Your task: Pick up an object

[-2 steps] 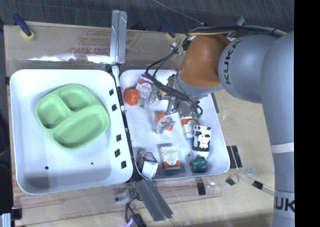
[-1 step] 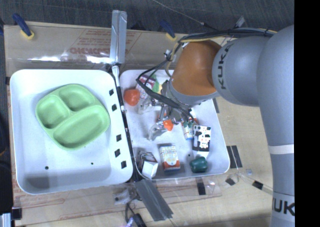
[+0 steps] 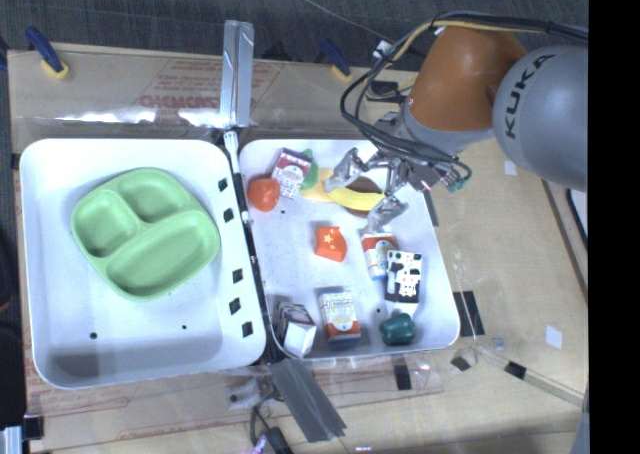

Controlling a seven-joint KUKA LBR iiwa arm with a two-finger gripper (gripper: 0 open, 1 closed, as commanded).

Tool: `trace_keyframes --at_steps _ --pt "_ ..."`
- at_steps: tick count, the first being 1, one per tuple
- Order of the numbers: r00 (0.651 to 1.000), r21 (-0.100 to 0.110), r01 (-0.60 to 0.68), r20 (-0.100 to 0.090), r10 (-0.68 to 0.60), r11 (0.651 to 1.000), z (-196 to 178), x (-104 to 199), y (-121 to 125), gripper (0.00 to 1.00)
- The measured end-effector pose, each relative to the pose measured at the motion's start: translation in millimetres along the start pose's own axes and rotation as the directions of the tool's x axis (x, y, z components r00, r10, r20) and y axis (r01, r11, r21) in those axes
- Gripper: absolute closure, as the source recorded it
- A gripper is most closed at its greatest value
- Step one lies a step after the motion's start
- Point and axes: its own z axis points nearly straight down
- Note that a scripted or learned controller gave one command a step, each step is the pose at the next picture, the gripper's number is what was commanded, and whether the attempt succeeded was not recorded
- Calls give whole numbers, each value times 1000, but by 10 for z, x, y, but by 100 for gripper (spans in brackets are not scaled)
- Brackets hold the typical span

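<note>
arm: grey, orange band above the wrist, reaches in from the right and hangs over the upper part of the right bin.

left bin: white, carries a green divided plate, nothing else seen in it.

right bin: white, holds all the small things. along the top: a small carton with a red ball just beside it on its left, and a banana. middle: a red block. right side: a small can touching a black-and-white carton. bottom row: a white cup, a juice box, a dark green piece.

gripper: two metal fingers splayed apart, one toward the left over the banana's upper end, one lower right near the can. nothing sits between them, so no grasp yet.

likely target: the banana. it lies directly under the gripper, long axis running upper-left to lower-right, roughly along the line between the fingertips. judgement: the fingers would need to straddle the short axis, so a wrist turn looks needed before closing.

hard to read: the banana's middle is covered by the gripper and cables; how high the fingers stand above it cannot be told; the dark green piece's identity is unclear.
</note>
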Motion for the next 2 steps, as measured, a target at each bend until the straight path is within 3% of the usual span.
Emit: trace_keyframes --at_steps 1,2 --pt "987 1 160 4 -160 987 487 208 -121 0" --pt "966 -8 258 1 -258 966 555 -42 863 0"
